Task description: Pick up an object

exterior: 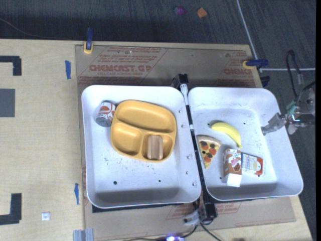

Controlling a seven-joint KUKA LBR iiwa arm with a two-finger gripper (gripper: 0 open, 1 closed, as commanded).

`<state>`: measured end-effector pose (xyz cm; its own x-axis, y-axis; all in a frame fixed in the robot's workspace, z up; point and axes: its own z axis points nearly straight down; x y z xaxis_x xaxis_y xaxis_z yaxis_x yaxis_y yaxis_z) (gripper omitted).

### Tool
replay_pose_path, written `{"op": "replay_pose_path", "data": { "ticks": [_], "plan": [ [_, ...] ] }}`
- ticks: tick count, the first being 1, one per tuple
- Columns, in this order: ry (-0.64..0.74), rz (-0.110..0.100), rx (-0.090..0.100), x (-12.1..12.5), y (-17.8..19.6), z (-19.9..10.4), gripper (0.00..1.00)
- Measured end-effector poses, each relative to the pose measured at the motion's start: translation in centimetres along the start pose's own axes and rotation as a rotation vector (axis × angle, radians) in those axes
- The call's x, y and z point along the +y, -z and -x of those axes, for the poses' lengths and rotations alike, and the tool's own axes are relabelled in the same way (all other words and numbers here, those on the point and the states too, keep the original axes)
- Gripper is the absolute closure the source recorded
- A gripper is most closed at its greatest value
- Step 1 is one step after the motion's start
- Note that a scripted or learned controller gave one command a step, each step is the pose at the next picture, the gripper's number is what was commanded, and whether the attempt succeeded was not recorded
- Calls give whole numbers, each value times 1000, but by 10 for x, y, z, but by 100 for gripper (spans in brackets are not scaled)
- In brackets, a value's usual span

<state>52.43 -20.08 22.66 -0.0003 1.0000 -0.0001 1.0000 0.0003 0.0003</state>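
My gripper (273, 124) sits over the right bin's (251, 100) right rim, finger state unreadable; nearest pick is the banana (226, 132), to my left mid-bin, long axis running far-left to near-right.

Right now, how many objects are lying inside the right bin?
3. The banana lies near the middle of the right bin, the pizza slice at its left wall beside the divider, and the small carton toward the front. Nothing seems hidden beneath them.
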Motion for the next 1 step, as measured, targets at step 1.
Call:
{"op": "replay_pose_path", "data": {
  "ticks": [1],
  "plan": [
    [-1,1,-1,8,-131,-4,0]
  ]
}}
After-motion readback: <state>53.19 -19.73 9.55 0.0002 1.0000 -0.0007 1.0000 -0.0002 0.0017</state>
